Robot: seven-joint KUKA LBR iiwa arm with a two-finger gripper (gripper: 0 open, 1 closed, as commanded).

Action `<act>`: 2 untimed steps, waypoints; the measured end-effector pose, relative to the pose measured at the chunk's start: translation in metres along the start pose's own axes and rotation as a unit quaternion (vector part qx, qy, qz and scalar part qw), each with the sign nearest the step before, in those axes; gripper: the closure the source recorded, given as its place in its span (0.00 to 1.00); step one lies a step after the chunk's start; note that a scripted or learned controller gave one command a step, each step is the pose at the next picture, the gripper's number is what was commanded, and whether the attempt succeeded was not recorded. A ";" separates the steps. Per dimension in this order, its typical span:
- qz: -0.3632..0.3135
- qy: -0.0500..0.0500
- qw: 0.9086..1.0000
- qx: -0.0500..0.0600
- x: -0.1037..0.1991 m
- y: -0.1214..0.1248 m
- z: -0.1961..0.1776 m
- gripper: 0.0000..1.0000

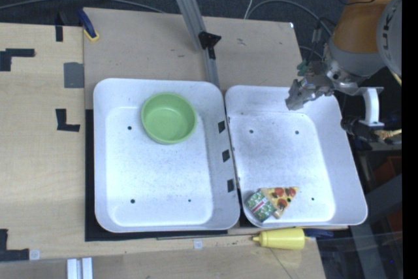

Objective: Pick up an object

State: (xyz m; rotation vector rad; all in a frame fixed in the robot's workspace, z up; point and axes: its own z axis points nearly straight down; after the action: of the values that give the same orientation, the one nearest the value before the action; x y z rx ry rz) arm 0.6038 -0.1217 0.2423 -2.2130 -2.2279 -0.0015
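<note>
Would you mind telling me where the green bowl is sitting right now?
The green bowl sits in the left bin, near its upper edge, far from the tool hovering over the right bin's top edge.

A single fixed camera looks down at a slant from above the bench (157,42), far enough back to take in the left bin (111,160) and right bin (326,160) whole, with the arm (362,23) entering from the right

Arm (366,23): rounded grey casing with a broad orange band above the wrist
Cables: thin black loops over the orange band
Gripper (295,101): small, grey metal, dark fittings
</note>
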 end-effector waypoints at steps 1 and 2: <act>0.000 0.000 1.000 0.000 0.052 0.022 -0.005 1.00; 0.000 0.000 1.000 0.001 0.104 0.042 0.011 1.00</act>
State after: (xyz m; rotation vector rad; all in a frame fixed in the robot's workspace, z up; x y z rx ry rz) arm 0.6448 -0.0172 0.2316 -2.2127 -2.2268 0.0011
